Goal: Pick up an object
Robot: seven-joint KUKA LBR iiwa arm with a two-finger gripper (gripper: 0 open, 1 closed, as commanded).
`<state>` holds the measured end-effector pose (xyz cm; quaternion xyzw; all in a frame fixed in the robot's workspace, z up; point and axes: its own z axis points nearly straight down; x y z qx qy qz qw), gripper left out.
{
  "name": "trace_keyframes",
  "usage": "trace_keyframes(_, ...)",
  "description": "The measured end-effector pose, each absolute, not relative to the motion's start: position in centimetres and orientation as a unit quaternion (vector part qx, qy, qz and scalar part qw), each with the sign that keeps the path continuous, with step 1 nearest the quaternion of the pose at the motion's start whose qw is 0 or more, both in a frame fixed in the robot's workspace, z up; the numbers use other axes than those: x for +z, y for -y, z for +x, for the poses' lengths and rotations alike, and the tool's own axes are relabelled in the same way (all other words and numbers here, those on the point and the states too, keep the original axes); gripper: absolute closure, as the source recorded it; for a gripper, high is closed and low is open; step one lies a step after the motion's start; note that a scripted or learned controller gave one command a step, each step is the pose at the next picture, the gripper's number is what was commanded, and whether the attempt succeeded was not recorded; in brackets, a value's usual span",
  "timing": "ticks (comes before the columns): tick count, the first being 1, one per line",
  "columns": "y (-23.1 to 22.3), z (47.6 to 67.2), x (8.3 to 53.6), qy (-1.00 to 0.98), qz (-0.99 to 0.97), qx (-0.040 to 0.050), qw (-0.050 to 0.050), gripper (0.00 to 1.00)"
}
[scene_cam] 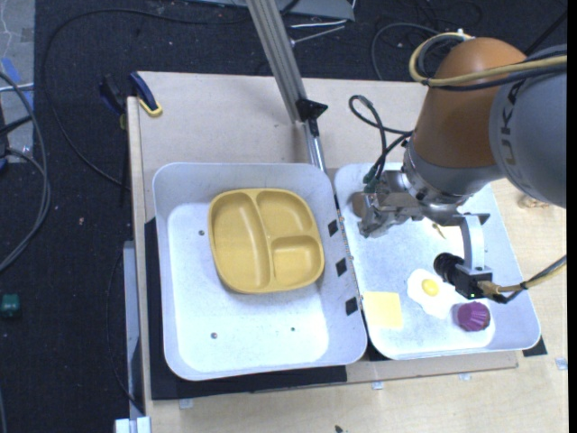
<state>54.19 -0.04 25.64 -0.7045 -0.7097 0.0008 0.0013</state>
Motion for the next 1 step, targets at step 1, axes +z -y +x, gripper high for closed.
trace_keyframes(1, -5.27, 54.93, 23.65, 0.710, -0.704, 0.0008, 0.001, 1.00)
